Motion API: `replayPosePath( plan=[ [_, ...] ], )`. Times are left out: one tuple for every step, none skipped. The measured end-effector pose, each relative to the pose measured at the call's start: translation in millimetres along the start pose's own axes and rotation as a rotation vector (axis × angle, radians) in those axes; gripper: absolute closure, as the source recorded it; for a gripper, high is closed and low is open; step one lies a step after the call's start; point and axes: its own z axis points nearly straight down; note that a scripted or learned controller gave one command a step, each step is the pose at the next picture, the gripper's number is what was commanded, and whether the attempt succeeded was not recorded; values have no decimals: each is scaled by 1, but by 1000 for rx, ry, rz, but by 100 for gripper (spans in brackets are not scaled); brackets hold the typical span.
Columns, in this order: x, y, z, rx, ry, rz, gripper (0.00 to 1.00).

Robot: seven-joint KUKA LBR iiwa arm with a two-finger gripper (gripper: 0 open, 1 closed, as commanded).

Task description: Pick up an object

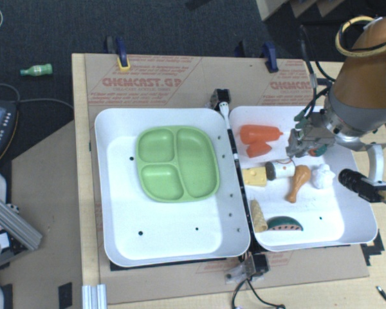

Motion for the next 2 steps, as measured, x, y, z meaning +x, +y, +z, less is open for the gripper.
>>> replayPosePath(
  plan=[
    [44, 25, 8, 1, -1, 2, 100],
    [75, 74, 7, -1, 0, 1, 100]
  ],
)
